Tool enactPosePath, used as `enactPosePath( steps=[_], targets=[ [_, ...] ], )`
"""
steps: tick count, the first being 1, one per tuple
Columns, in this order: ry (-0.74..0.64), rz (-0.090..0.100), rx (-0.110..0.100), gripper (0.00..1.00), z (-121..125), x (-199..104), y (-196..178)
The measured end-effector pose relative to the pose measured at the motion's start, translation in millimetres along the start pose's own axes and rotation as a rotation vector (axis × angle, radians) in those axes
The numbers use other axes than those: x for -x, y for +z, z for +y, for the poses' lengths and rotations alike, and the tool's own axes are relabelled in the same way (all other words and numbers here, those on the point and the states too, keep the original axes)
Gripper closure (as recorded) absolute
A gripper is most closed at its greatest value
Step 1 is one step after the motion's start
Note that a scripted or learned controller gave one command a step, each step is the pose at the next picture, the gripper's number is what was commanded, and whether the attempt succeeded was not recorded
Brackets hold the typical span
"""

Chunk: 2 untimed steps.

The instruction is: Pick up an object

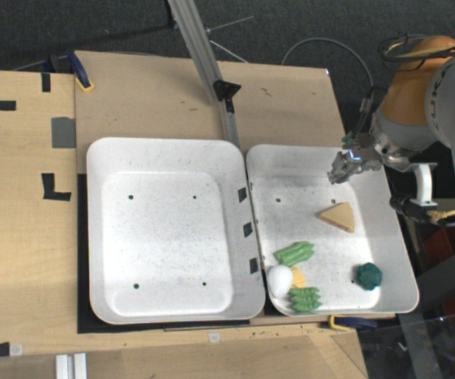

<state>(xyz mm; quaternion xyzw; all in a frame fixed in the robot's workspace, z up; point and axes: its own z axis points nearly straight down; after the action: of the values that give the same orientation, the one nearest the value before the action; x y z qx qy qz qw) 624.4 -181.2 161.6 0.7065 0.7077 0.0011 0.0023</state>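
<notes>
Gripper [343, 168] hovers over the right bin [291, 168].
Finger state unclear; tan wedge [338, 216] lies apart below it.

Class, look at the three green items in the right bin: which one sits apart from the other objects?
The dark green round lumpy item, alone near the bin's right wall; the two lighter ridged green pieces cluster by the white egg.

We see the grey arm [417, 101] reach in from the right, its gripper [343, 168] pointing down and leftward.
</notes>
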Motion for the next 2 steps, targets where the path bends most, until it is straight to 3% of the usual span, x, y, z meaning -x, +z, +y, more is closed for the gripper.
enactPosePath(
  steps=[2],
  targets=[
    [-0.001, 0.000, -0.001, 1.00, 11, -7, -99]
  ],
)
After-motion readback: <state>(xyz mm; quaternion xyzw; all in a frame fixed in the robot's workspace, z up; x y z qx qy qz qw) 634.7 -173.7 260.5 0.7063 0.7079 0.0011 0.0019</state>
